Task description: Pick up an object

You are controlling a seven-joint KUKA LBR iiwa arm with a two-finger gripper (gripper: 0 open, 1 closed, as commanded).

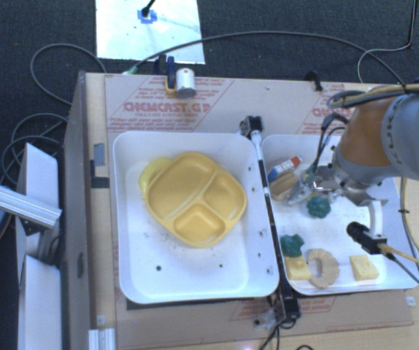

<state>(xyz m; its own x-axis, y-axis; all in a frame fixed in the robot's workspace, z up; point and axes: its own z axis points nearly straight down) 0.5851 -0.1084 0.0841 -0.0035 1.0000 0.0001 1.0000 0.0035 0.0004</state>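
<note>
The gripper (pixel 304 189) hangs low over the right bin (pixel 406 286), near its left wall; whether it is clenched or released cannot be told. A teal lump (pixel 317 207) lies just beside it, and a marker-like tube (pixel 283 169) sits toward the bin's far left corner. Along the near edge lie a dark green piece (pixel 291 244), a yellow block (pixel 298 268), a tan ring (pixel 323 266) and a yellow wedge (pixel 363 267). The left bin (pixel 133 283) holds a yellow divided tray (pixel 193 197), partly covering a yellow object under its far left side
</note>
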